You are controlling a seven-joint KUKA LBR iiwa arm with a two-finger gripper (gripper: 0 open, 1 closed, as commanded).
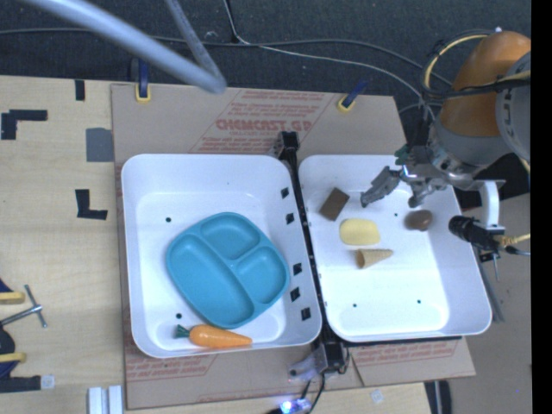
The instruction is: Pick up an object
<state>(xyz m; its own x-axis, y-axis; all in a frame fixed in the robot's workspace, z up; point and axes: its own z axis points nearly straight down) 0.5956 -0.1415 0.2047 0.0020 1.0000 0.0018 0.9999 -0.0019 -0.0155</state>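
The gripper (396, 190) hangs over the right bin (448, 317) with its fingers spread wide and nothing between them. The task's things lie below it: a yellow piece (359, 231), a brown block (335, 203), a cone (373, 257) and a dark ball (419, 221). They are small and close together, so I judge the fingers may push one away or close on air. On the cardboard (259, 123) red letters read perhaps "CHEMCAST".
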